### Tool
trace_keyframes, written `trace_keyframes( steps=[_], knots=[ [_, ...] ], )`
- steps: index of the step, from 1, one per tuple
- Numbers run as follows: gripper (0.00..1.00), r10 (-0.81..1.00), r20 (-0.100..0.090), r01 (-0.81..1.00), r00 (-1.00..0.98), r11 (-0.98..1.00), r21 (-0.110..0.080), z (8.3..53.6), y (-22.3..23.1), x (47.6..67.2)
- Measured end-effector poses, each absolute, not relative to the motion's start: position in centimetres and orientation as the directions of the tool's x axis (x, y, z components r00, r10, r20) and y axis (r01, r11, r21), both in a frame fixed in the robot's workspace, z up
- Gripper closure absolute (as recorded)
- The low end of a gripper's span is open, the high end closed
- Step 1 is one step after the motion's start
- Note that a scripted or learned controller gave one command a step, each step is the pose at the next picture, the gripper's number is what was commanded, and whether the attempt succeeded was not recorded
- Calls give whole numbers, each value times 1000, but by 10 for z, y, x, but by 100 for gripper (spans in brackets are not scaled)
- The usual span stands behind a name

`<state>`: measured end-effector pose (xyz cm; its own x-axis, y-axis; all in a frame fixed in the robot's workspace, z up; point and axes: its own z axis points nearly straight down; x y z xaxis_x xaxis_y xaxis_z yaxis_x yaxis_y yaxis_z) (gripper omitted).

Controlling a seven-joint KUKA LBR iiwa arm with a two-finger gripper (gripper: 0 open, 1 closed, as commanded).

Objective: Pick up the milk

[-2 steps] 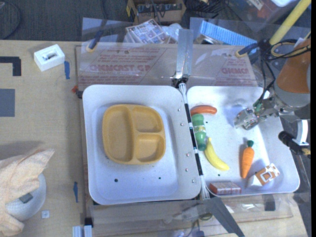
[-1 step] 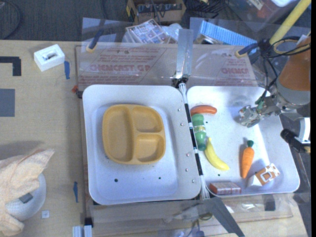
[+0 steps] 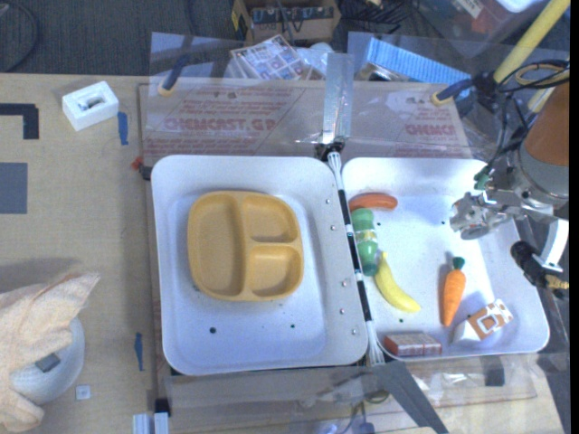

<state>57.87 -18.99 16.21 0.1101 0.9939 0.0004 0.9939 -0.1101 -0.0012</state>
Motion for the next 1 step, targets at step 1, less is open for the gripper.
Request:
trace_keyframes(
  steps=[1],
  knots=[
    [100,970,-1,970,245,-245,1,176,-123,629]
  ],
)
